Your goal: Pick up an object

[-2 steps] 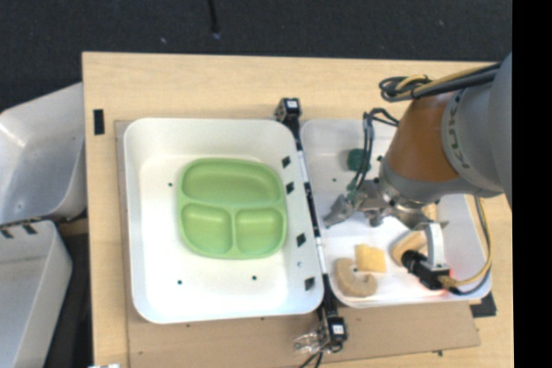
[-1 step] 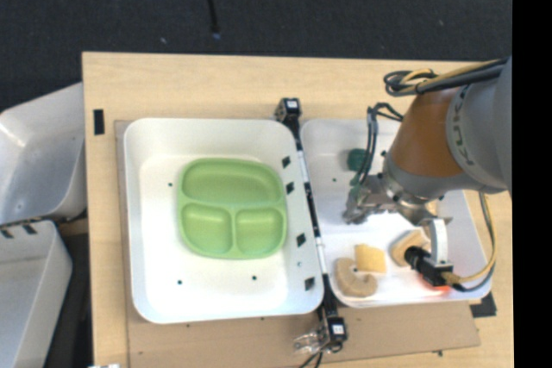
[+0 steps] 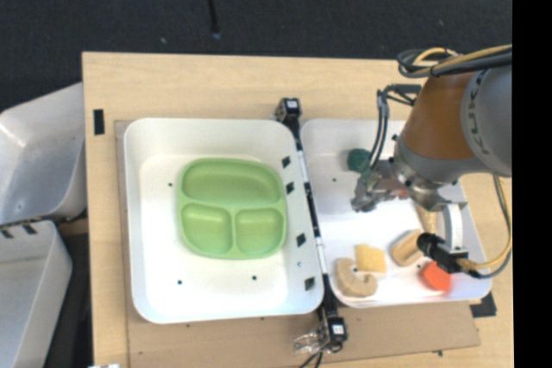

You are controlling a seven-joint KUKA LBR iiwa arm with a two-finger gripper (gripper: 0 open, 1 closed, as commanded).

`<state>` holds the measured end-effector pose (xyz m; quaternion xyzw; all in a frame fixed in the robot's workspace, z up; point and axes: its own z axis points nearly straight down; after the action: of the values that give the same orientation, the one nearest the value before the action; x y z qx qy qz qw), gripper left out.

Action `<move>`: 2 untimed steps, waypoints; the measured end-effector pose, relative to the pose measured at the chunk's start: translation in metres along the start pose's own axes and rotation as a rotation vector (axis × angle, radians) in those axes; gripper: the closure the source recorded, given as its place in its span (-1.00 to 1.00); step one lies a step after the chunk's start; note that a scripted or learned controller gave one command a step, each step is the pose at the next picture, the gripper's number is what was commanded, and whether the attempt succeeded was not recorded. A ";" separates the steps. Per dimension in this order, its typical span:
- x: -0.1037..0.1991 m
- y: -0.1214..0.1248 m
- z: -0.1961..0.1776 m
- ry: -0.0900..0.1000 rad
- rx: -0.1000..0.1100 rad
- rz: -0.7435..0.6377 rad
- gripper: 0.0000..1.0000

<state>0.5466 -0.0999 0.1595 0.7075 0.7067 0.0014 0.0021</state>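
the pincer (image 3: 366, 196) is lowered into the right bin (image 3: 332, 152) beside a green object (image 3: 358, 159). its state cannot be told

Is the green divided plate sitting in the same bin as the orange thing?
No, the green plate lies in the left bin; the orange thing is in the right bin.
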 end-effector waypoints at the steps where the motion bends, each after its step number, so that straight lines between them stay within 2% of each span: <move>1: 0.002 0.001 -0.064 0.000 -0.003 -0.004 1.00; 2: 0.001 0.002 -0.072 0.001 0.003 -0.005 1.00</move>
<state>0.5479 -0.0985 0.2314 0.7059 0.7084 0.0006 0.0007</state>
